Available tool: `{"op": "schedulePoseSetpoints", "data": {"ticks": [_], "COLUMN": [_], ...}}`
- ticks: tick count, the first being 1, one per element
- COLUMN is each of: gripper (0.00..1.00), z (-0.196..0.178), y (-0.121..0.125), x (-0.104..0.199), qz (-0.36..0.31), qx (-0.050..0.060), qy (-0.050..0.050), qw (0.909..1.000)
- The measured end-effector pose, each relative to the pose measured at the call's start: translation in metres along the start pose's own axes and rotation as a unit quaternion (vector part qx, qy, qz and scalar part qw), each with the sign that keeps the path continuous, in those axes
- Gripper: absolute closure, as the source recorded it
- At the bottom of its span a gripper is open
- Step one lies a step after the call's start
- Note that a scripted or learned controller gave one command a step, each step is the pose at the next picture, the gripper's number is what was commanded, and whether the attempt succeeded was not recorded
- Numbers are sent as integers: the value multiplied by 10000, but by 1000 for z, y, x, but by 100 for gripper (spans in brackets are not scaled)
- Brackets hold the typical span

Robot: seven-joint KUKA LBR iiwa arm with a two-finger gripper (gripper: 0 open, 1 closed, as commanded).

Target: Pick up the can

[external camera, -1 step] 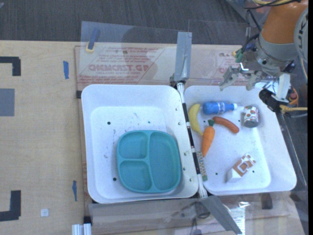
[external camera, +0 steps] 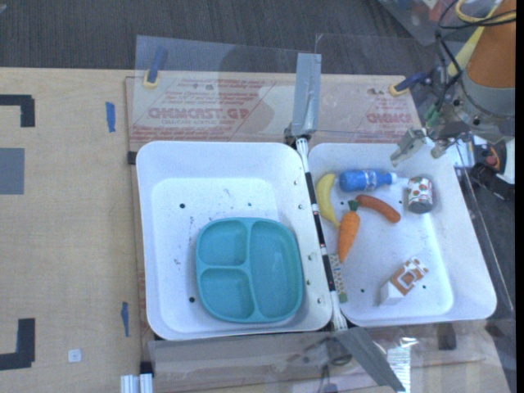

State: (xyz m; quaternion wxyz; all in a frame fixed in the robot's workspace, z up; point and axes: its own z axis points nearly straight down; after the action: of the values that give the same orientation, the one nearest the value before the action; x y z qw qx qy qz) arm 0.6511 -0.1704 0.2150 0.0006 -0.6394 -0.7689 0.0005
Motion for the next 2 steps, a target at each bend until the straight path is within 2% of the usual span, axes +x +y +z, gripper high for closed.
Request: {"op": "schedulePoseSetpoints", "data": {"ticks": [1, 2], "gripper": [0, 0], "z": [117, 128], "y": [-7, -60], "x": [-43, 0], "qz": [527, 893], "qx": [-36, -30], "qy": [13, -4], "qw": [9986, 9960]}}
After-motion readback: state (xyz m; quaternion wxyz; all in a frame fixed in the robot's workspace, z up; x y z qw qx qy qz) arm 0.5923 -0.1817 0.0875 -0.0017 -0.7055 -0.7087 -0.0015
